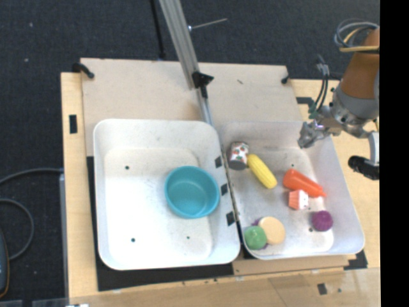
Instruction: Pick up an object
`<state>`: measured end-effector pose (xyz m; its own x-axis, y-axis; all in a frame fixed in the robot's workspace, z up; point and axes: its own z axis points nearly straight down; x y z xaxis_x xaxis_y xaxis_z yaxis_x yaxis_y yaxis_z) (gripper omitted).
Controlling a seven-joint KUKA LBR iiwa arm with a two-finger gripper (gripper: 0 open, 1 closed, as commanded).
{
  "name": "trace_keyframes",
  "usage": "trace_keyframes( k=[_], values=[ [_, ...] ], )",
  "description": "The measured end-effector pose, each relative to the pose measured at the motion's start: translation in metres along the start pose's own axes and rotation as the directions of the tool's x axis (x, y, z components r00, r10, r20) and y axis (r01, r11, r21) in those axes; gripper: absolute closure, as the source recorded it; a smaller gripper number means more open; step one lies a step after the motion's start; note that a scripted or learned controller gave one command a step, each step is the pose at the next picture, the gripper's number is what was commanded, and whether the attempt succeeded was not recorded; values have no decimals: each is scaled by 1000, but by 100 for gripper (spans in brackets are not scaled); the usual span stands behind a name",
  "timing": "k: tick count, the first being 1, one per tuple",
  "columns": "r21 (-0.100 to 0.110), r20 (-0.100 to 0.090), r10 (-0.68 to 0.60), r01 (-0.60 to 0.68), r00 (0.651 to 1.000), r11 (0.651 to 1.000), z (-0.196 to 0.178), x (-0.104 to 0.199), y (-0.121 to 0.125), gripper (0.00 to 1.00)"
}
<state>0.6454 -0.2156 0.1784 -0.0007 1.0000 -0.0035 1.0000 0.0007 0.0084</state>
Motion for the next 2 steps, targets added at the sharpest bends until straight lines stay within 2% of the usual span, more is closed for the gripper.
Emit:
trace_keyframes(
  k=[1, 2],
  values=[
    [1, -1, -3, 3, 1000, 1000, -49, 4, -4, 100],
    [-1, 0, -4, 4, 1000, 1000, -112, 5, 4, 100]
  ],
)
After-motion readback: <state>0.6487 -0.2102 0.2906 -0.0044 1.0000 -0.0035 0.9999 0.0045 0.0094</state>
